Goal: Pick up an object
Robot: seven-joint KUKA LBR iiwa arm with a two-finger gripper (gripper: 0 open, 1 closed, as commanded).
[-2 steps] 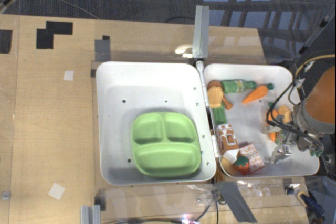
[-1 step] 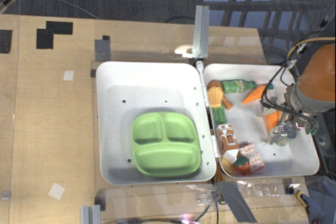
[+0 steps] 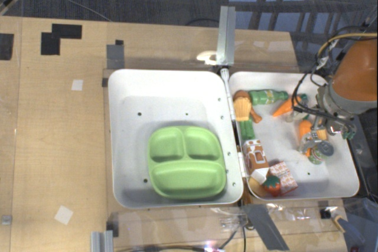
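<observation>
The right bin (image 3: 339, 183) holds several toy foods. A green bottle (image 3: 269, 96) lies at the back with an orange carrot (image 3: 282, 108) beside it. A tan brush-like piece (image 3: 242, 108) rests against the left wall. A brown-and-white carton (image 3: 256, 154), a patterned box (image 3: 284, 177) and a red tomato (image 3: 271, 184) sit toward the front. My gripper (image 3: 315, 134) hangs low over the bin's right part, right by a small orange piece (image 3: 305, 128) and just above a round grey-green can (image 3: 319, 153). The wrist hides whether anything is between its tips.
The left bin (image 3: 130, 97) carries a green divided plate (image 3: 186, 162) in its front half. A metal post (image 3: 226, 35) rises behind the wall between the bins. Cables loop off the arm (image 3: 354, 77) above the right bin's far corner.
</observation>
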